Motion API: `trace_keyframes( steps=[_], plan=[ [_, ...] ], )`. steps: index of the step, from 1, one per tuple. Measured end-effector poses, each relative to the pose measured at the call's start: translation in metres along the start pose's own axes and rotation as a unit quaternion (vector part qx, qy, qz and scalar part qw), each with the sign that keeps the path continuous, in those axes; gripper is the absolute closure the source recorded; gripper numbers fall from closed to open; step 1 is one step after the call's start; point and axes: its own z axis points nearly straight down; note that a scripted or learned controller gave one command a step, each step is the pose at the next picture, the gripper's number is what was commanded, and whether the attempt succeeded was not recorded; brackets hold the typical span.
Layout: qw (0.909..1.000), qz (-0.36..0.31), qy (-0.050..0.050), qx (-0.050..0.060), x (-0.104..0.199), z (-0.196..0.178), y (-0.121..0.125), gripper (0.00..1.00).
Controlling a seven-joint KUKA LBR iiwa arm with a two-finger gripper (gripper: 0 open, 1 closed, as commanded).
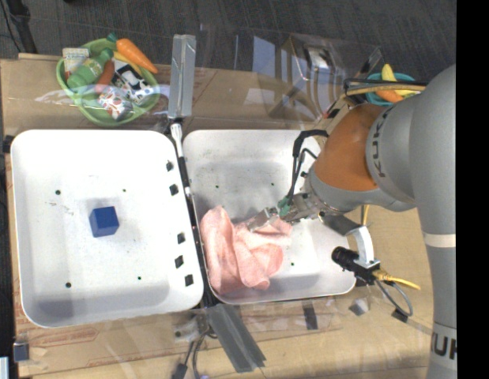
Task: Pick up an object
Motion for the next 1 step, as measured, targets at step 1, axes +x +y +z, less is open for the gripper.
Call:
trace_keyframes(
  steps=[1],
  plan=[
    [0.9996,-0.026,-0.001,-0.002,0.0205,0.0099,0.0222,0.0]
  ],
)
